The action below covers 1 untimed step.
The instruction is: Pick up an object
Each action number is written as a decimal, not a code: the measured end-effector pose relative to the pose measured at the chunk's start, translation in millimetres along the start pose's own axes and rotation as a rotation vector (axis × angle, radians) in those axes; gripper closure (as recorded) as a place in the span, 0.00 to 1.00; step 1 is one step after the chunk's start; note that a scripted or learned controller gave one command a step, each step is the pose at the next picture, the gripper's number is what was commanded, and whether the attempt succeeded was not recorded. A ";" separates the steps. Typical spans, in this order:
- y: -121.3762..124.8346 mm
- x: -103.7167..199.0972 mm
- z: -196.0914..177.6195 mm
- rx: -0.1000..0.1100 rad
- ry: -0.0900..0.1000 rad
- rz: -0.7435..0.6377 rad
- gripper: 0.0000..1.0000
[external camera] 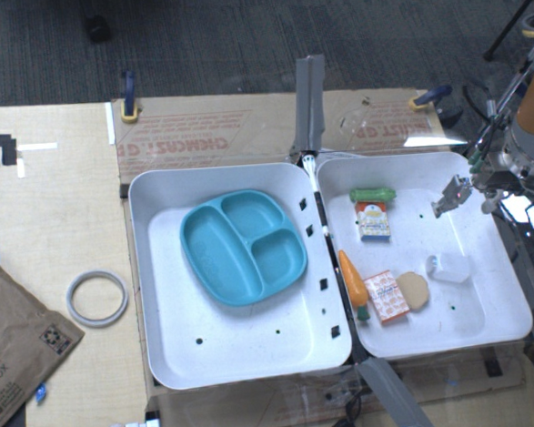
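Above right bin [494,329], near its far-right rim: jaws [450,195], spread unclear, cannot tell, nothing visibly held. Likely staging descent. Candidate object, small clear plastic piece [449,268], lies just below-left on bin floor.

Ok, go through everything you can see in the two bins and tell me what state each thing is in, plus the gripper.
Blue divided plate: lying flat in the left bin, compartments bare.
Carrot: lying along the right bin's left wall.
Red snack box: lying flat, touching the tan round piece.
Small carton: lying flat below the green item.
Clear plastic piece: lying loose, apart from the rest.
Gripper: above the right bin, holding nothing.
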<state>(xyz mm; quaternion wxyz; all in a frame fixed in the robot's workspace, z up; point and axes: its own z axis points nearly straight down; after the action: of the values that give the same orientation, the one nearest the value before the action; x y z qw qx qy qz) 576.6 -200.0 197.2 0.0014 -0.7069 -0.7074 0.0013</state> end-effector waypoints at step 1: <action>45.4 68.0 62.0 0.000 0.000 -0.038 0.00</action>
<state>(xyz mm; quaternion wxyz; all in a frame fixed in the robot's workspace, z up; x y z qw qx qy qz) 621.7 -132.0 135.0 0.0014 -0.6933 -0.7206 0.0013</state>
